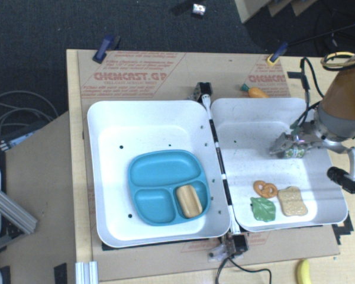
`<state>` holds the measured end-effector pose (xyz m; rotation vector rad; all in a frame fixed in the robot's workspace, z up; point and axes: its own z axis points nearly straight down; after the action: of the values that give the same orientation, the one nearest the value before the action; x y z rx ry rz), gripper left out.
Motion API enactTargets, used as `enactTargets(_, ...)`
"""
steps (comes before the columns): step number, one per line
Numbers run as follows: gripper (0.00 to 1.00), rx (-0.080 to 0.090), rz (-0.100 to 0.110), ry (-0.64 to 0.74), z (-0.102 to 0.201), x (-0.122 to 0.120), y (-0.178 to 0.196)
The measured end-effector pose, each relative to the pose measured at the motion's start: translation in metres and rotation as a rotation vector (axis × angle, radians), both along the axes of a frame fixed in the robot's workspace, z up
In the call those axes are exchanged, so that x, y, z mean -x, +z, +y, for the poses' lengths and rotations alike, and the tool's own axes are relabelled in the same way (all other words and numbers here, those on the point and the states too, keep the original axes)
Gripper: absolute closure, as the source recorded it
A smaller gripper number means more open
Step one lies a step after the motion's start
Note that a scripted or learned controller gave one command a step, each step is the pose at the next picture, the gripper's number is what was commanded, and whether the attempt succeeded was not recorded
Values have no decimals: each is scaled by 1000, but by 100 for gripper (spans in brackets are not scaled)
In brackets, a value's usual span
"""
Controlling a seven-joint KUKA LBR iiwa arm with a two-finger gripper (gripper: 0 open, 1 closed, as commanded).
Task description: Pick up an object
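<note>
Three small things lie close together at the near edge of the right bin: a pretzel, brown and looped; a green leaf-shaped piece, flat with ragged edges, just below it; and a tan cracker with a rough, biscuit-like face, just to the right of both; the pretzel and the cracker all but touch. A fourth thing, a tan bread roll, rests in the lower right compartment of the one blue divided tray in the left bin; so there are two white bins, one tray, and four loose items, one of each kind. The gripper sits low over the middle of the right bin, up the bin from the pretzel and apart from all three pieces there; something small and greenish shows at its tip, too blurred to name; whether the jaws are apart or together I cannot tell.
</note>
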<state>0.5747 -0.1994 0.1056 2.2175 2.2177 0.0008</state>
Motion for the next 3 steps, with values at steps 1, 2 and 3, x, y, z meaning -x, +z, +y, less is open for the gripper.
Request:
enactTargets(1, 100, -4, 1, 3, 36, -58, 28)
enactTargets(2, 100, -4, 5, 1, 66, -24, 62)
enactTargets(3, 100, -5, 6, 1, 119, 8, 79)
